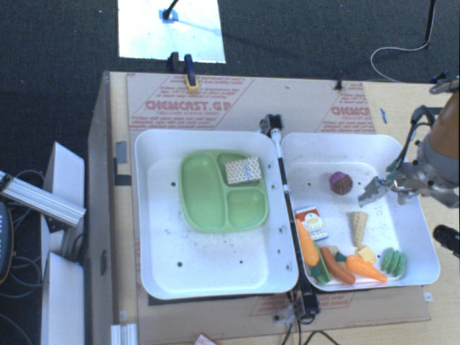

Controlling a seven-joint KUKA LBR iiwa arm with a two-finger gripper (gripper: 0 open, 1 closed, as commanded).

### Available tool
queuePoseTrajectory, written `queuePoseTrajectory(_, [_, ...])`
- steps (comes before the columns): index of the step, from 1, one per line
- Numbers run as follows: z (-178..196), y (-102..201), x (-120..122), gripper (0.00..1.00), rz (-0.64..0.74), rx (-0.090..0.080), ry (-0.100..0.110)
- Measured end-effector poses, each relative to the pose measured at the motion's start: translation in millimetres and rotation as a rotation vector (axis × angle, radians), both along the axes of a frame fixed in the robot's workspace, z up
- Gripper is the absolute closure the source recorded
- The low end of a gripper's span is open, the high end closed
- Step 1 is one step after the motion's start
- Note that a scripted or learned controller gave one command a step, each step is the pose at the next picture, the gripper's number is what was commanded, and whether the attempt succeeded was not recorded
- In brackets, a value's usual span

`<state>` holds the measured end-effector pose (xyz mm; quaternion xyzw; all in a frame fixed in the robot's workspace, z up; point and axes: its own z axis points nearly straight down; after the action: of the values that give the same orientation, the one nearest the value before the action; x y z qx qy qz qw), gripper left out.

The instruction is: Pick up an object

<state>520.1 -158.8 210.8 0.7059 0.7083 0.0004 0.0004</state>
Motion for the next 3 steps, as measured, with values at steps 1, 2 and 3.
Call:
queuePoseTrajectory(1, [-124, -30, -34, 0.00, -0.003, 0.000, 0.001])
queuePoseTrajectory(2, [-126, 3, 26, 0.00, 0.000, 0.000, -0.001])
queuePoseTrajectory(3, [-116, 2, 27, 1.00, 0.001, -0.001, -0.003])
